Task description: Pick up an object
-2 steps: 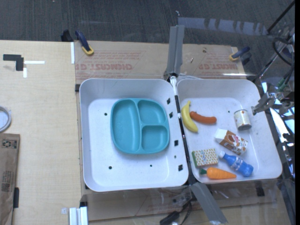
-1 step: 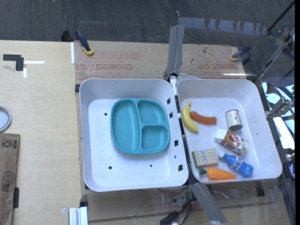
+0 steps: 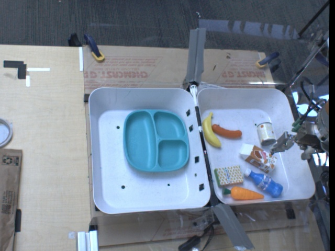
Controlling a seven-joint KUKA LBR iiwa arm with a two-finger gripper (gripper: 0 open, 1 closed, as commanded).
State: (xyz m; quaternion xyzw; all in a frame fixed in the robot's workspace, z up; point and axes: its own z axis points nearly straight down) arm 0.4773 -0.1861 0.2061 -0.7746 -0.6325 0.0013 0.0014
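The right bin [image 3: 246, 102] holds several small items: a yellow banana [image 3: 210, 131], a red sausage [image 3: 227, 132], a small white can [image 3: 266, 132], a brown and white carton [image 3: 258, 159], a green-edged cracker box [image 3: 229, 175], a blue bottle [image 3: 266, 184] and an orange carrot [image 3: 246, 193]. My gripper [image 3: 287, 141] hangs at the bin's right side. It is just right of the carton and below the can, and it holds nothing that I can see.
A teal divided plate [image 3: 156, 140] lies in the left bin [image 3: 104, 156]. Clamps [image 3: 95, 48] sit at the bench's back edge. A tape roll [image 3: 4, 133] and a brown bag [image 3: 9, 192] lie on the wooden table at far left.
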